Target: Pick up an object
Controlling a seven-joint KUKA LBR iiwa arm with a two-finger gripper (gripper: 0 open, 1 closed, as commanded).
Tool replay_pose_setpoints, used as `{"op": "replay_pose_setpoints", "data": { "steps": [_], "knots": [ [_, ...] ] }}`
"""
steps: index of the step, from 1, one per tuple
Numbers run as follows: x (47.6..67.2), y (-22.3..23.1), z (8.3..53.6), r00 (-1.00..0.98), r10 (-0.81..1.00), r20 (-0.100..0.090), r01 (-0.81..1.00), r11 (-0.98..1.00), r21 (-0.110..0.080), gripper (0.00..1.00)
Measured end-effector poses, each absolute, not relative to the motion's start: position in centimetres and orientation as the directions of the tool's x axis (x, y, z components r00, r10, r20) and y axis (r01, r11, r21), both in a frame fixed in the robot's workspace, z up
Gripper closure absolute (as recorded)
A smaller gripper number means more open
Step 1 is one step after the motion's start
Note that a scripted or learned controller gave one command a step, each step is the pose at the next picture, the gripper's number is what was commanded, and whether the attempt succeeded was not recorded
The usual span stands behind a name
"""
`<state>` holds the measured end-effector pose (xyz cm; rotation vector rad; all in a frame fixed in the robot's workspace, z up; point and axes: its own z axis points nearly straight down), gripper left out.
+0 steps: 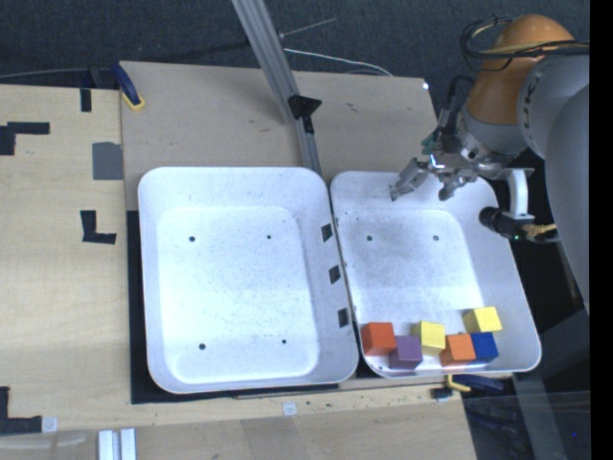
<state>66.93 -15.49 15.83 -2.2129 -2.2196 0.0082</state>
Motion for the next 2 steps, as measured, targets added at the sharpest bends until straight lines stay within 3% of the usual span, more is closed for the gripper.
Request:
{"op": "replay_pose_setpoints", "data": {
  "steps": [1,2],
  "knots": [
    [67.9,-9.6,13.7,-0.007,1.0,0.002,1.0,0.007,-0.004,0.0],
    [64.8,-4.5,19.6,-0.006,1.0,0.002,1.0,0.006,0.001,0.0]
  ]
}}
